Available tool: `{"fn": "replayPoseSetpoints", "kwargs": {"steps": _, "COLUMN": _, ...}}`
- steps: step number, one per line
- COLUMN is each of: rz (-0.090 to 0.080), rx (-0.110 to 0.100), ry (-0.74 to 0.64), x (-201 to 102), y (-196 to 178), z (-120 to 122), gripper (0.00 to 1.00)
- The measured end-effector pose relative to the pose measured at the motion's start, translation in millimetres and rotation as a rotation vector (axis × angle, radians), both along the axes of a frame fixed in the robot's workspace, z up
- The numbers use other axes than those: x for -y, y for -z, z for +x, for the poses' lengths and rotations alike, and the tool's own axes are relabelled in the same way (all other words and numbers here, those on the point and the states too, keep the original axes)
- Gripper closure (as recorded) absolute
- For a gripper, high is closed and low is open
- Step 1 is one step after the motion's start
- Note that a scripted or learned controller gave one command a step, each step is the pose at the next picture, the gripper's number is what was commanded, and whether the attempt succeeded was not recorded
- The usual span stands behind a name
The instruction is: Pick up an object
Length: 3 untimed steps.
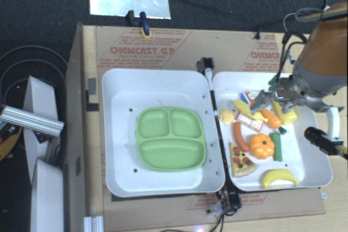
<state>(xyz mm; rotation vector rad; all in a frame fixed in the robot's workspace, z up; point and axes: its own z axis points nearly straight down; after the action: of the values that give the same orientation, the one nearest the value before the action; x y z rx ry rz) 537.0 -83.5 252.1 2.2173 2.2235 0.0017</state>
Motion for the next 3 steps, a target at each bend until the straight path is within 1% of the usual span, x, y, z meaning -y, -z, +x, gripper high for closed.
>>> {"fn": "replayPoseSetpoints", "kwargs": {"steps": 1, "rz": -0.001, "rx": -0.004, "ry": 0.006, "x": 60.2, "y": 74.8, "z": -6.2, "gripper": 0.0}}
{"fn": "replayPoseSetpoints", "kwargs": {"steps": 2, "rz": 0.002, "rx": -0.002, "ry": 0.0, "x": 26.6, "y": 172.1, "z": -14.2, "gripper": 0.0}}
{"fn": "replayPoseSetpoints", "kwargs": {"steps": 3, "rz": 0.001, "rx": 0.001, "ry": 0.001, "x": 28.3, "y": 157.5, "z": -12.9, "gripper": 1.0}}
